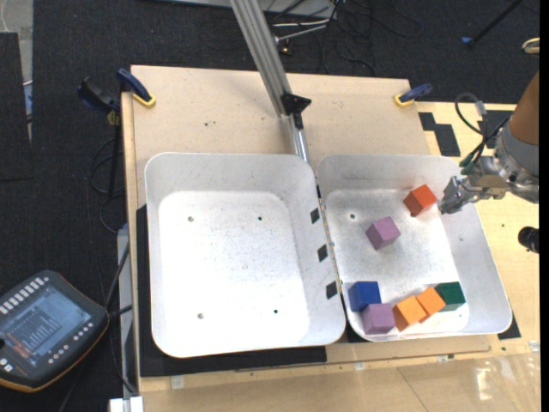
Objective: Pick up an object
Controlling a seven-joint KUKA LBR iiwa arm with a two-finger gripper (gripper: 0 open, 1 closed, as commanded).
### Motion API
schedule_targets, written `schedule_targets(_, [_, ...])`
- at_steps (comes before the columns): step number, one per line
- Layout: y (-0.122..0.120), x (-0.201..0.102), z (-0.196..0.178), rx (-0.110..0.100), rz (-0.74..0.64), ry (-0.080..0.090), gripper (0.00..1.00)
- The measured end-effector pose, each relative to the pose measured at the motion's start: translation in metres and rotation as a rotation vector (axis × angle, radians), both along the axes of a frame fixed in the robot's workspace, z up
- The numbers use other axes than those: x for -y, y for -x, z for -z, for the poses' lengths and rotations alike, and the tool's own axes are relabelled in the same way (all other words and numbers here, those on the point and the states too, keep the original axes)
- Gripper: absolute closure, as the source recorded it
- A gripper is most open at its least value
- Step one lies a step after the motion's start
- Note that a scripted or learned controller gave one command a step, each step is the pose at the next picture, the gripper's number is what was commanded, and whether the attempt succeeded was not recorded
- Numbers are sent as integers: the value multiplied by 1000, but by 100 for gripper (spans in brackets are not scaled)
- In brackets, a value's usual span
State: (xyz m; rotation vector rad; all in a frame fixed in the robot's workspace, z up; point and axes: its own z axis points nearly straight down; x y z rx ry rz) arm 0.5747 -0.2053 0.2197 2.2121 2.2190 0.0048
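The right bin holds several small blocks. An orange block sits near its back right, and a purple block lies in the middle. Along the front edge are a blue block, a second purple block, a second orange block and a green block. My gripper hangs at the bin's right rim, just right of the back orange block, with nothing seen held in it.
The left bin lies beside the right one. A slanted metal pole crosses above the bench's back. Clamps hold the board's back corners. A teach pendant lies off the bench at the lower left.
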Motion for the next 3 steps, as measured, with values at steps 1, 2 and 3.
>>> schedule_targets(1, [-9,6,-49,0,0,0,100])
schedule_targets(2, [-10,6,-64,-4,0,-2,100])
schedule_targets(3, [-7,-45,-47,-10,-4,-5,100])
